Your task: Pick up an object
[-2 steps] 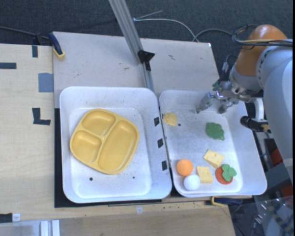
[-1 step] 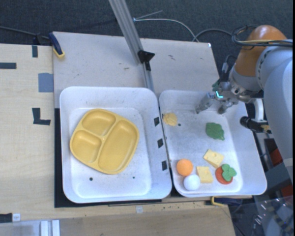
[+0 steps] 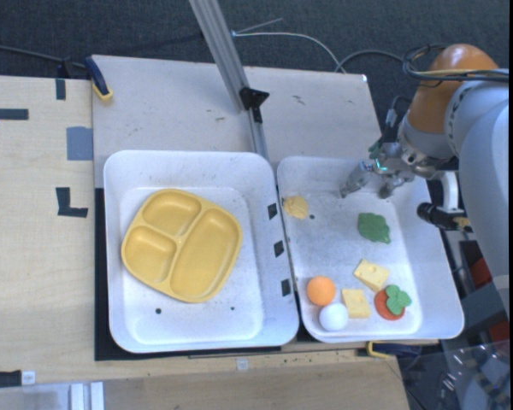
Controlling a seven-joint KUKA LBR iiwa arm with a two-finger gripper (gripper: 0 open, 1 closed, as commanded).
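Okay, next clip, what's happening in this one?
A grey robot arm reaches in from the right, its two-finger gripper open over the far end of the right white bin, with nothing between its fingers. The toy food lies untouched in that bin: a green leafy piece, two yellow cheese wedges, an orange ball, a white ball, a red tomato with a green top and a small yellow piece. The left bin holds a yellow divided plate.
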